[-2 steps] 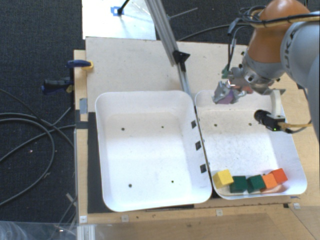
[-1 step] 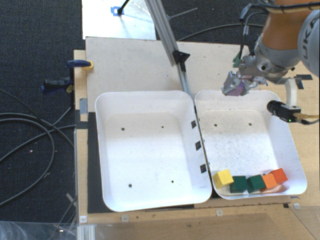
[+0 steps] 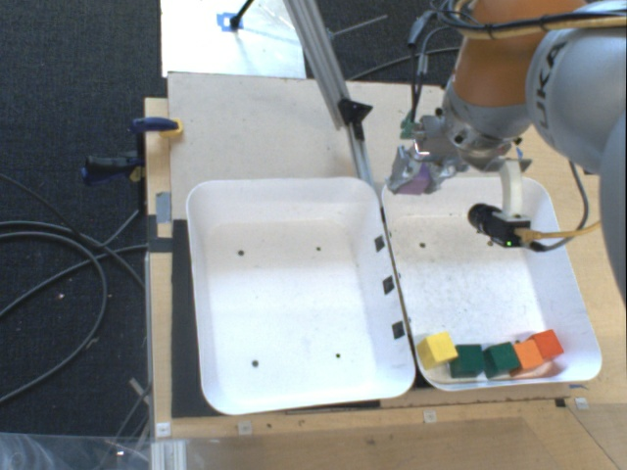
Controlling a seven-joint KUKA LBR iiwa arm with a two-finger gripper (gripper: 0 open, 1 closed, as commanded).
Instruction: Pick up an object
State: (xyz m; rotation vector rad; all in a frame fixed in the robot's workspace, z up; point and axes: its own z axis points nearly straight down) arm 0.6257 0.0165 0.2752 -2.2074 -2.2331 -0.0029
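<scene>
My gripper [image 3: 412, 175] hangs over the far left corner of the right bin [image 3: 580, 333], raised above its floor. A small purple object [image 3: 424, 179] sits between the fingers, and the gripper is shut on it. Along the near edge of the right bin lies a row of blocks: yellow [image 3: 437, 349], dark green [image 3: 468, 360], green [image 3: 503, 358], orange [image 3: 530, 353] and red-orange [image 3: 548, 343].
The left bin [image 3: 294, 282] adjoins the right one along a shared wall. A slanted metal pole [image 3: 328, 62] runs down to the bins' far junction, close to the gripper. A black sensor with cable [image 3: 495, 221] hangs under the arm. A blue clamp [image 3: 152, 125] grips the bench's left edge.
</scene>
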